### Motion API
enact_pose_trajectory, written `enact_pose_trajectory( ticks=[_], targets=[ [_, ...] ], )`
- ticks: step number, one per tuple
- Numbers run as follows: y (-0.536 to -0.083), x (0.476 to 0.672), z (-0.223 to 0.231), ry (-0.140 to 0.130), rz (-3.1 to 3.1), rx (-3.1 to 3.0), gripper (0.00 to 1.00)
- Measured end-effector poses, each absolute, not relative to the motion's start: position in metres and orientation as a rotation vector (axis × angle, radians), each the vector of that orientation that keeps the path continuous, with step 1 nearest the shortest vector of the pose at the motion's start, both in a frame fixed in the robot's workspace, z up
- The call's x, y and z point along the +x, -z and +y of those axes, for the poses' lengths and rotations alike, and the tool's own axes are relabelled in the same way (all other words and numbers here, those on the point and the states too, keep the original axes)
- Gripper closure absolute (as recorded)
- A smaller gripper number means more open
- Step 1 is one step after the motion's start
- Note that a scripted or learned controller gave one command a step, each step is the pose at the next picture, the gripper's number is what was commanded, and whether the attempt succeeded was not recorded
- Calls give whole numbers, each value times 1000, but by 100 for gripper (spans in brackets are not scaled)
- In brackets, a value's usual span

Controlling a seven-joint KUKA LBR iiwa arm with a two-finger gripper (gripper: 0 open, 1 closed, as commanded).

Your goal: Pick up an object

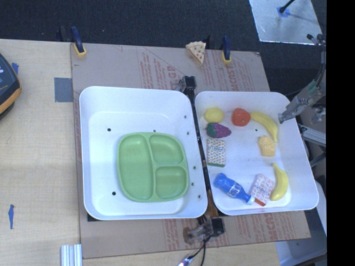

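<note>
Hovering at the right bin's [310, 165] far right corner, the gripper [294, 108] is perhaps free of any load; its claw state I cannot tell. Nearest there lies a banana [267, 124].

bins: two [89, 148] [299, 165]
green trays: one [151, 166]
bananas: two [266, 124] [280, 183]
lemons: one [213, 114]
tomatoes: one [241, 117]
blue bottles: one [230, 188]

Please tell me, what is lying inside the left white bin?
In the left bin lies one green divided tray with three compartments, all of them bare. A few small dark spots mark the bin floor around it. What is under the tray cannot be seen, because the tray covers it.
</note>
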State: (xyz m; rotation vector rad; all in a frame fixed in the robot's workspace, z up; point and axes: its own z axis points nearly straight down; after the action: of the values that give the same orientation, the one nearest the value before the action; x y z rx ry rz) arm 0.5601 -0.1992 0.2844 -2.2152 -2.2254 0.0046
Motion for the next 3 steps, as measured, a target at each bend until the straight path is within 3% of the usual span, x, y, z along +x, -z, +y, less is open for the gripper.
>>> enact_pose_trajectory(
  ticks=[1,2,3],
  targets=[
    [-190,622,-211,-6,-2227,-2212,0],
    [-162,574,-207,-6,-2226,-2214,0],
    [-91,619,-142,-6,-2227,-2212,0]
  ],
)
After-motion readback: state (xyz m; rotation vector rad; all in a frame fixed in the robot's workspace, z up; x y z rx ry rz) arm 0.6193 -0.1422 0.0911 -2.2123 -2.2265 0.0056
